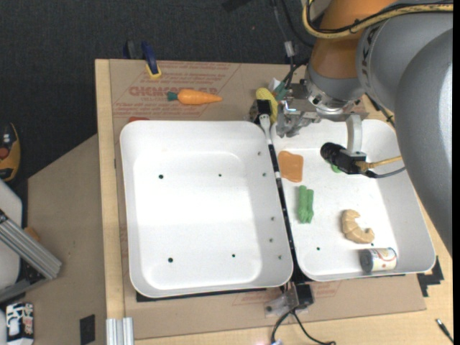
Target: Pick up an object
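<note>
Small can (379, 259) at the right bin's (402, 214) near rim — cardboard-topped bench (208, 81), dark carpet beyond — gripper (287, 124) state unclear

Bench (108, 192) w/ cardboard top, two white bins side by side.

Left bin (144, 264) & right bin (402, 228) sit directly on the cardboard, edges touching along the middle. Carrot (195, 98) lies on bare cardboard just behind left bin, near red print. Blue-yellow clamp (151, 62) grips back edge, left of carrot. Cable plug (295, 297) at front edge, below the bins' seam.
</note>
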`<state>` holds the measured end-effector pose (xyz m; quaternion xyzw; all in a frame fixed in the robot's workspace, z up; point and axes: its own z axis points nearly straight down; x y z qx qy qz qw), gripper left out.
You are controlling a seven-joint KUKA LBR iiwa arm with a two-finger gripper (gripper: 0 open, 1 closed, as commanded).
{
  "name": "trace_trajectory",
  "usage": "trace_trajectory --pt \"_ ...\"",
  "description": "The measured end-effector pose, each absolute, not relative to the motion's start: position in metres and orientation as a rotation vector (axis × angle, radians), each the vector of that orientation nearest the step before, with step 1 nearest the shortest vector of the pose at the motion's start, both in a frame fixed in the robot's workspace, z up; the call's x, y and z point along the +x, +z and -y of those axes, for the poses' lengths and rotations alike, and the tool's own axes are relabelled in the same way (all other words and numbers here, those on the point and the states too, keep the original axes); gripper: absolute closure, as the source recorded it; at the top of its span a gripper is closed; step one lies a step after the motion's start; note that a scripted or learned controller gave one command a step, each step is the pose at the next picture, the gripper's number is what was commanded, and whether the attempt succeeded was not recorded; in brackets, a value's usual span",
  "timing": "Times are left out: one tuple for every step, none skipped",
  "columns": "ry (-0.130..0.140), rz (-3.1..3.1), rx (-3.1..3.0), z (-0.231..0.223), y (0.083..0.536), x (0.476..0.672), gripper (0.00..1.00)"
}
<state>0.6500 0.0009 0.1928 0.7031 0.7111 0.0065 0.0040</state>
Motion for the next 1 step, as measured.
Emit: trace_trajectory --pt "0.017 -2.224 2.208 -0.0488 0.2734 0.6688 1.0"
